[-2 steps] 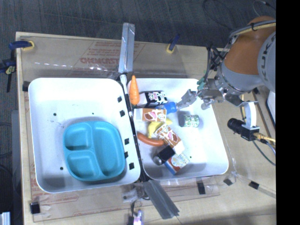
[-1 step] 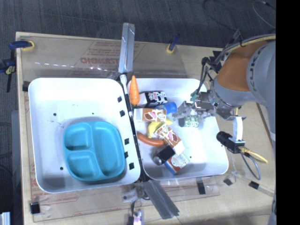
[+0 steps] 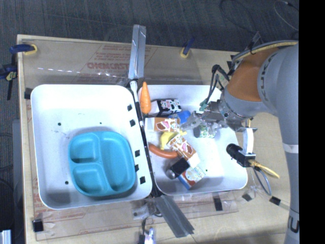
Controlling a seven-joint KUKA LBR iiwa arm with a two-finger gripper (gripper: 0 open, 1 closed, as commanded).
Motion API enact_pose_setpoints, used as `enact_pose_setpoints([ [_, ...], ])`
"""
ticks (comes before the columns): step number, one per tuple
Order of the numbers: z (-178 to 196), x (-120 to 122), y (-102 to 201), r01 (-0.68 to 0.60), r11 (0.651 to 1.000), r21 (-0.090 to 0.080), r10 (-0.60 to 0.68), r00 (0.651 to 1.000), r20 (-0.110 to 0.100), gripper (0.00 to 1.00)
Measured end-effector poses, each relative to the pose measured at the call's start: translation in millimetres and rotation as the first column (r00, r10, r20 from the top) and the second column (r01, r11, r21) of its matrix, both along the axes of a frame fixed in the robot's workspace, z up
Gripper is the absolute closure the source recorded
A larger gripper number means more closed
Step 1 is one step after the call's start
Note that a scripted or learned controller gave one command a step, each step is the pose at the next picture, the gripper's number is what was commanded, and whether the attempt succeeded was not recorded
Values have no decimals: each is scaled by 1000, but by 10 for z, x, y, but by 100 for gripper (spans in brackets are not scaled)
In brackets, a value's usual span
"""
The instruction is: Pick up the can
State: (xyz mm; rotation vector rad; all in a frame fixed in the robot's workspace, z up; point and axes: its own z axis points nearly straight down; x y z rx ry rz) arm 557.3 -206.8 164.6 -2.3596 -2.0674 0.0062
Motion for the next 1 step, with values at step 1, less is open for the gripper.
enact_pose_setpoints([
  [1,-705,414,2,74,997,-1,-74,997,5,0],
])
